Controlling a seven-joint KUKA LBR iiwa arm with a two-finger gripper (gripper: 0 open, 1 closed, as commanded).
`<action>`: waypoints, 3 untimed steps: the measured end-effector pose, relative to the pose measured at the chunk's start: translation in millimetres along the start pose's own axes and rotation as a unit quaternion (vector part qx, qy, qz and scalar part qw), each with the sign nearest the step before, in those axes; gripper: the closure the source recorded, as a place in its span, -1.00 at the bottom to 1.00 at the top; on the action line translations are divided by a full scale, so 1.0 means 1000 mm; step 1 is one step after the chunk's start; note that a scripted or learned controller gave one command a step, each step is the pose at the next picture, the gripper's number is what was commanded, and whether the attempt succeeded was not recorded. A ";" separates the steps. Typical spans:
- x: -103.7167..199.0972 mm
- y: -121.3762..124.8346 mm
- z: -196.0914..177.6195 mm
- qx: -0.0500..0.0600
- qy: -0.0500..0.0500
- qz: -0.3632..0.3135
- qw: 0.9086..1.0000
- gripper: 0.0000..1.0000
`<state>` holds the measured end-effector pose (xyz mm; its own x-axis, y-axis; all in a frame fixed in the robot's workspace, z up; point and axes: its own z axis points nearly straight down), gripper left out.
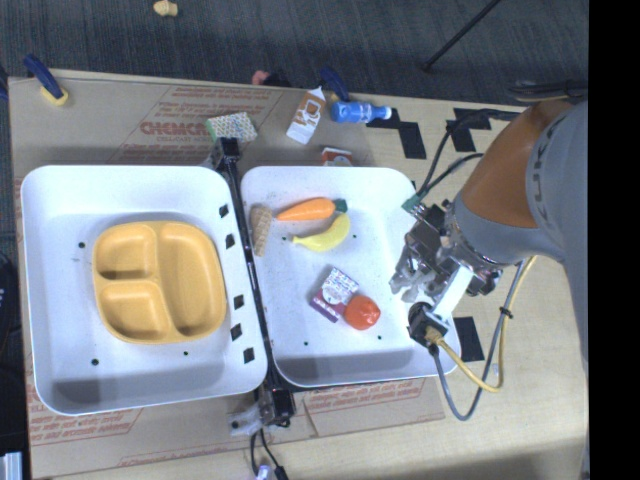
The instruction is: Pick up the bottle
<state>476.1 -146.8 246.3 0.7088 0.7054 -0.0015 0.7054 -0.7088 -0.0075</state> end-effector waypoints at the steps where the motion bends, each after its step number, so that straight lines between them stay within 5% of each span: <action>1: 0.016 -0.016 0.011 0.001 0.000 0.128 0.992 1.00; 2: 0.051 -0.051 -0.024 -0.001 0.001 0.152 0.988 1.00; 3: 0.050 -0.052 0.002 0.000 -0.001 0.003 1.000 1.00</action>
<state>475.5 -74.7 244.3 0.7135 0.7006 -0.0026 0.7006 -0.7135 -0.0074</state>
